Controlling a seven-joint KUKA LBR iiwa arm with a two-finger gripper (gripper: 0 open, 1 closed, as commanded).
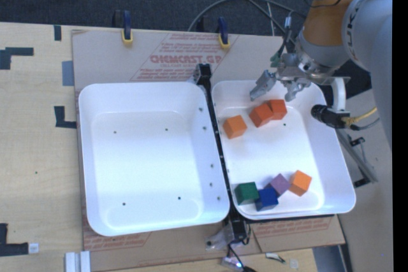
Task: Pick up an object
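Gripper hangs wide open with nothing in it, two touching orange blocks just below it, purple block well away.

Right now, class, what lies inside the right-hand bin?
Seven blocks lie in the right bin: three orange-red ones near the open gripper, and a green, blue, purple and orange cluster at the front. The arm covers its far right corner.

White bins; orange blocks; red-orange blocks; green, blue and purple blocks; grey arm with orange band; yellow-tipped blue clamps
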